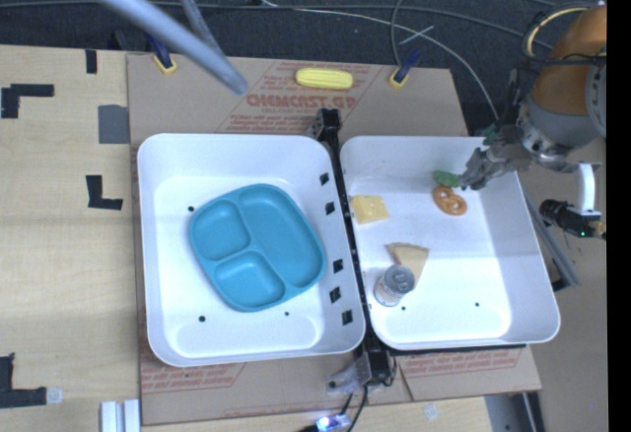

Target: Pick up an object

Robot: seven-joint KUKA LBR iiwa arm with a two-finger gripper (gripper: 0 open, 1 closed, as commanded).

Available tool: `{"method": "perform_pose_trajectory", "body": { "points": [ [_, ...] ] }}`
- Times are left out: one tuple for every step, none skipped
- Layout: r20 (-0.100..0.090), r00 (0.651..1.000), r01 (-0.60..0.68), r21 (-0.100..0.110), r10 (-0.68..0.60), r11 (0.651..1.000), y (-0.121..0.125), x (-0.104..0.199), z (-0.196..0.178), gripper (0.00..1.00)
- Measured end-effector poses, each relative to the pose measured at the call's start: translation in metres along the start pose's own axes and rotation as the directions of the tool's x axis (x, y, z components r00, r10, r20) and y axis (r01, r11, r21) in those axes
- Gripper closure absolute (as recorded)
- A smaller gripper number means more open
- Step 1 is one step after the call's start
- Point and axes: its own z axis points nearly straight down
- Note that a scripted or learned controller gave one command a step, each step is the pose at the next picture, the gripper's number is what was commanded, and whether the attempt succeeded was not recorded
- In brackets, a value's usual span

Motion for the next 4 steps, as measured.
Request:
{"method": "perform_pose_trajectory", "body": {
  "points": [
    [0.000,1.000,0.000,0.000,0.000,1.000,0.001,0.000,-0.053,1.00],
    [-0.001,1.000,0.003,0.005,-0.003,1.000,0.006,0.047,-0.045,1.00],
    [-0.002,1.000,0.004,0.004,-0.004,1.000,0.013,0.111,-0.047,1.00],
    [-0.003,1.000,0.004,0.006,-0.004,1.000,0.010,0.166,-0.040,1.00]
  ]
}}
